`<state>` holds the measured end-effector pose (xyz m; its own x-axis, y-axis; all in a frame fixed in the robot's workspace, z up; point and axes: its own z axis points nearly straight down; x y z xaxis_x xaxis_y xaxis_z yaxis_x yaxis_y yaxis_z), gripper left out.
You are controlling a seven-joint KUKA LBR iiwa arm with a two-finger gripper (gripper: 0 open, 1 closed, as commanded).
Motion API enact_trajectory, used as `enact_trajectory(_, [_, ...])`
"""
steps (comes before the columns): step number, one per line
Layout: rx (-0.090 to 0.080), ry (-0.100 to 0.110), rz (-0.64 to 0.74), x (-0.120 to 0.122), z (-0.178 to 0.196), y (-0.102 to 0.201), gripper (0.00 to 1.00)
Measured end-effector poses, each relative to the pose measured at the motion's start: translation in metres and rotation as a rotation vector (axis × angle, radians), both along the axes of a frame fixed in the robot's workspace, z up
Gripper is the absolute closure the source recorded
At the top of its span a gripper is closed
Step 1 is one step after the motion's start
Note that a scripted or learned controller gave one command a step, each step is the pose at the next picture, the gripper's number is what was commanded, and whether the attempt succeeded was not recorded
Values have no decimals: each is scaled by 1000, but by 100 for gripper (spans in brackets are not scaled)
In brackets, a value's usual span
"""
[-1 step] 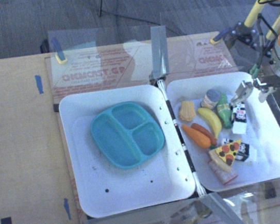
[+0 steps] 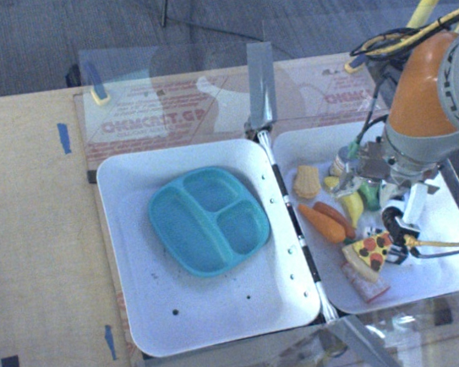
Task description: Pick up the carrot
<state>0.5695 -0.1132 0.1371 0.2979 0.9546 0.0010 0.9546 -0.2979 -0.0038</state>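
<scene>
A: Item one, the carrot [image 2: 323, 221]?

B: Orange, lying flat in the right bin [image 2: 456, 273], near that bin's left wall. It runs at a slant, one end up and left, the other down and right. A red sausage-shaped piece [image 2: 335, 213] lies along its upper right side, touching it.

A: Neighbours?

B: Above the carrot, a tan bread-like piece [image 2: 306, 181]. To the right, a yellow banana-like piece [image 2: 351, 204] and something green [image 2: 370, 195], both partly under the arm. Below and to the right, a pizza slice [image 2: 371, 252] with dark spots, and beneath that a pinkish flat item [image 2: 367, 285] too blurred to name.

A: The tool [image 2: 359, 174]?

B: It hangs over the upper middle of the right bin, just right of the carrot and above the yellow and green pieces. Whether its fingers are apart or together cannot be told. Nothing is seen between them. The carrot lies apart from it.

A: The arm?

B: Grey, with an orange band [image 2: 419, 99], entering from the right. Yellow and black cables [image 2: 431, 246] trail over the bin.

A: Left bin [image 2: 146, 310]?

B: White, holding a teal divided plate [image 2: 210, 219] with three compartments, set near its centre.

A: The counter [image 2: 26, 251]?

B: Tan board with black corner marks and blue tape strips.
</scene>
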Motion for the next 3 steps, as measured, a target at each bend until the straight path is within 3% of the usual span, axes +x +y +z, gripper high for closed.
enact_trajectory(1, [-2,-26,-235,-7,-43,15,0])
enact_trajectory(2, [-1,-25,-238,-7,-34,15,100])
enact_trajectory(3, [-2,-2,-174,-62,47,8,100])
